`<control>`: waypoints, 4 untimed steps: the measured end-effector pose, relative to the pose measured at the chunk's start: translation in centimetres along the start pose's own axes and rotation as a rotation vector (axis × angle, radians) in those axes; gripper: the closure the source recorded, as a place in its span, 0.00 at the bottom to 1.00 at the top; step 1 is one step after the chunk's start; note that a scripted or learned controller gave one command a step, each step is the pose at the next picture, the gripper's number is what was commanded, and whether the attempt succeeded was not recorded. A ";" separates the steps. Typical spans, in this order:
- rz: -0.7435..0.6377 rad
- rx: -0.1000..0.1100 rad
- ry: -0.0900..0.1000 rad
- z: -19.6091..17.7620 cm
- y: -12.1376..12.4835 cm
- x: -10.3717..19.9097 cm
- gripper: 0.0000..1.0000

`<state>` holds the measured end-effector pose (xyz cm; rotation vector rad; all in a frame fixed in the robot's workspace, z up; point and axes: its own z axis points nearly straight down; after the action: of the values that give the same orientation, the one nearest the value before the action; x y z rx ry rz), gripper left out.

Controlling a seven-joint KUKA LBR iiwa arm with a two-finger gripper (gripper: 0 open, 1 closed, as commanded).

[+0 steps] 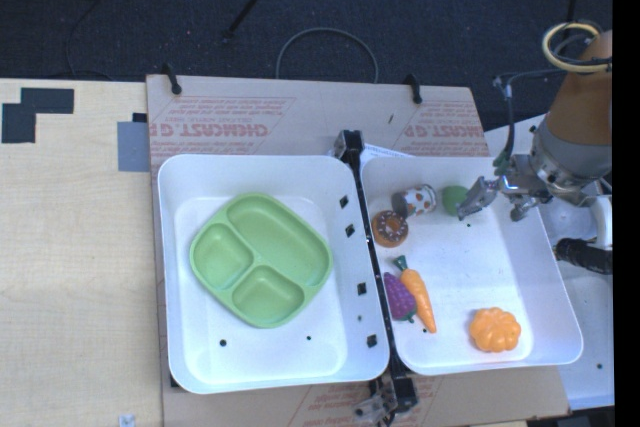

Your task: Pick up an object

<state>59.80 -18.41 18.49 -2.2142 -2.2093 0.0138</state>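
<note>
Over the right bin (560, 330), near its upper right wall, the gripper (480, 200) hangs at the end of the arm (575, 130), which reaches in from the right side of the bench. The task names no particular object, so any item in the right bin qualifies. Candidates relative to that bin: a green ball-like object (455, 198) near the upper middle, just beside the gripper; a small brown and white toy (416, 200) to the left of the ball; a doughnut (389, 228) close to the left wall; a carrot (418, 297) and a purple grape bunch (399, 296) lying touching each other low on the left side; and an orange pumpkin-shaped object (495, 329) alone near the lower right corner. The nearest candidate is the green ball, and the step in hand appears to be the approach to it. For a sound grasp, centre the tool over the object, descend until the tips straddle its widest part, and close only then; a rounded item is likely to roll away if struck off-centre. Avoid the carrot and grapes as a pair, since contact with one may shift the other. The gripper state cannot be determined at this resolution, and no object is visible in its grasp. The left bin (180, 355) carries a green divided plate (261, 258).
</note>
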 end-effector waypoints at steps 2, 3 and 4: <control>-0.002 -0.009 -0.002 5.3 0.2 -0.5 0.00; -0.002 -0.010 -0.002 10.0 0.2 -0.4 0.00; -0.001 -0.012 -0.002 8.7 0.2 -0.5 1.00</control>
<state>59.87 -18.86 9.75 -2.2199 -2.2179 0.0028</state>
